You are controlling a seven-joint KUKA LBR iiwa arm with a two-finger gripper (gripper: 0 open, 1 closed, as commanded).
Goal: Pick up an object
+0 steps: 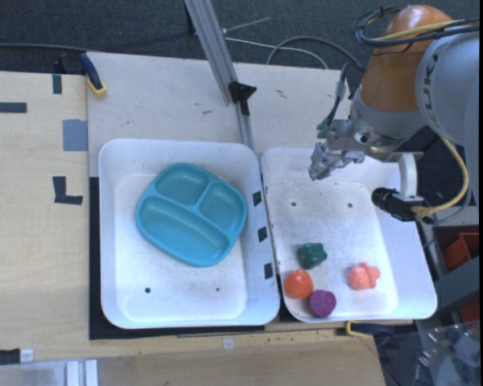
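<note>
Four small toys lie near the front of the right bin (350,207): a dark green one (311,255), an orange-red one (298,283), a purple one (322,302) and a pink-orange one (362,276). My gripper (320,167) hangs over the bin's far left corner, well behind the toys and apart from them. Nothing shows between its fingers.
A blue divided plate (191,213) rests tilted in the left bin (121,296). A slanted metal pole (217,47) crosses the bench behind the bins. Black cables (402,203) hang by the right bin's right wall.
</note>
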